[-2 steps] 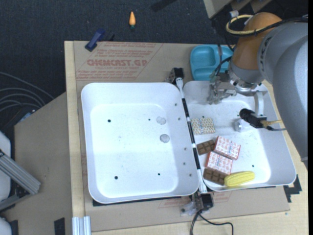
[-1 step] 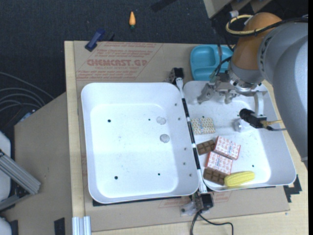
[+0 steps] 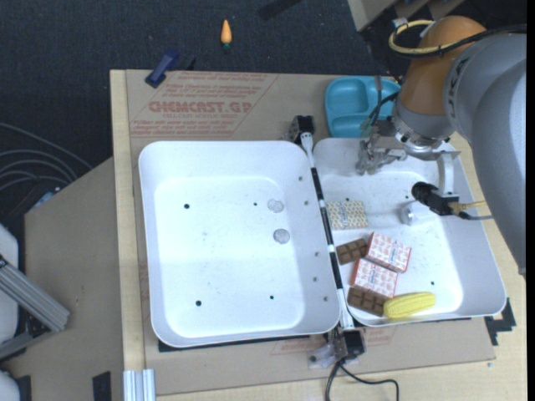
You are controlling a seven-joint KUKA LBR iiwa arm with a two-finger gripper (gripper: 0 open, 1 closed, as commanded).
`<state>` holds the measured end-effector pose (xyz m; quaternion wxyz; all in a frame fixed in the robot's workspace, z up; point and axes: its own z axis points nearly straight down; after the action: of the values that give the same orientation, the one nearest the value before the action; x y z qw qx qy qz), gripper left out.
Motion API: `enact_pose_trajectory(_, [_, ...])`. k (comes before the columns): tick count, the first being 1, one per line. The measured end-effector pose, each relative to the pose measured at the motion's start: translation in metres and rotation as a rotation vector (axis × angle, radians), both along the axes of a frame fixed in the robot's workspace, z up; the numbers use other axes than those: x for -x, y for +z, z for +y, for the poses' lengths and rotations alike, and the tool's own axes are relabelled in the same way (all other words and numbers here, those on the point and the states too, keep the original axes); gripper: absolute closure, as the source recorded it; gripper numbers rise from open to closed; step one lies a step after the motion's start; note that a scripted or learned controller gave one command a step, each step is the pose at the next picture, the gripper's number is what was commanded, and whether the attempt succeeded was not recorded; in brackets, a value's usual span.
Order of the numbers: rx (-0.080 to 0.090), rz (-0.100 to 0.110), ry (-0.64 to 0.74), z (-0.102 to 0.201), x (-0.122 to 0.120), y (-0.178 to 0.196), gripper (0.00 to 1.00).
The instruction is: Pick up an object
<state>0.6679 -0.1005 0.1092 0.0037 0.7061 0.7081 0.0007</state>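
One yellow corn cob point(image 3: 408, 305) is seen at the right bin's point(image 3: 464, 241) near edge, while the gripper point(image 3: 374, 155), clench indiscernible, is held at its far edge, so approach is judged pending and descent onto it needed.

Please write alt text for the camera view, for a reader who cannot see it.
The gripper is at the far end of the right bin, apart from its contents. Toward the bin's near end lie a yellow corn cob, chocolate pieces and patterned packets. A blue container stands behind the bin.
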Motion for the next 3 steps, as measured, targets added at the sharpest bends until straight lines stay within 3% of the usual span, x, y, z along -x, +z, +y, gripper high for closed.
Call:
enact_pose_trajectory(1, [0.0,0.001,0.0,0.0,0.0,0.0,0.0])
enact_pose_trajectory(2, [0.001,-0.003,0.001,0.0,-0.001,0.01,1.0])
enact_pose_trajectory(3, [0.001,-0.002,0.001,0.0,-0.001,0.01,0.0])
